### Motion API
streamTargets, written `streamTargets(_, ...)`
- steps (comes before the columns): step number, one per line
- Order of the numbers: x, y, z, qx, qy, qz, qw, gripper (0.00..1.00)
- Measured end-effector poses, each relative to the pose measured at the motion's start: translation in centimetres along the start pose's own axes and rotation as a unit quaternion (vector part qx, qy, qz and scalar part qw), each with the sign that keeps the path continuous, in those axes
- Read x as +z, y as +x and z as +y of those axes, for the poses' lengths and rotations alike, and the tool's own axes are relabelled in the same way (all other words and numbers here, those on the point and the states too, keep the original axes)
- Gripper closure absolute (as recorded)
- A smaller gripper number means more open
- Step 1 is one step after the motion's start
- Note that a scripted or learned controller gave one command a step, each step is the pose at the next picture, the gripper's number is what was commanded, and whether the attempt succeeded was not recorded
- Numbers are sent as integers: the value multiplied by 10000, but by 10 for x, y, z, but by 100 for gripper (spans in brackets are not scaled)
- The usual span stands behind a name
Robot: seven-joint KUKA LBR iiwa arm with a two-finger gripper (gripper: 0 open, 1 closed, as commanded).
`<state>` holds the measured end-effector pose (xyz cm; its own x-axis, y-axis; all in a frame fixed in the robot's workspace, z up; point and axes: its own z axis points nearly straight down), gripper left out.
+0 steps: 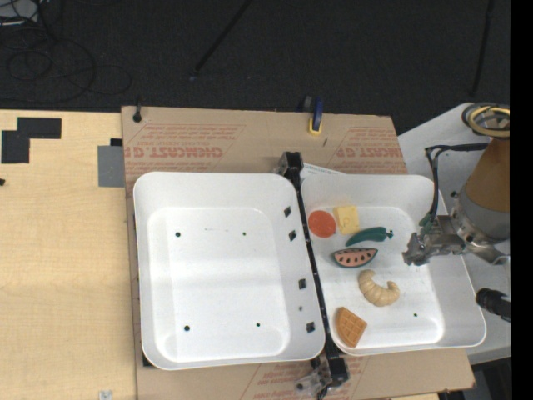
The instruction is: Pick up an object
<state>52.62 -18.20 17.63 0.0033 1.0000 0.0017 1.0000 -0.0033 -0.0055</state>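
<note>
Nearest me, a waffle-patterned orange biscuit (351,326) lies at the front of the right bin (454,332), with a pale croissant (379,290), watermelon slice (355,257), green pepper (369,236), yellow cheese block (346,220) and red tomato (322,223) behind it. Printed red lettering on the cardboard sheet (208,144) beneath is upside down and unreadable. Over the bin's right side hangs the gripper (416,249); I cannot tell its state.

A dark floor (250,40) with loose cables (50,57) lies beyond a pale wooden bench (58,265) topped with cardboard (250,144).
</note>
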Motion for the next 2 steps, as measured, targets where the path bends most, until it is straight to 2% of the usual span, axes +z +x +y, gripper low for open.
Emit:
streamTargets(1, -30, 78, 26, -34, -23, -2, 10000, 100)
streamTargets(2, -229, 95, 24, -35, -110, -17, 9999, 100)
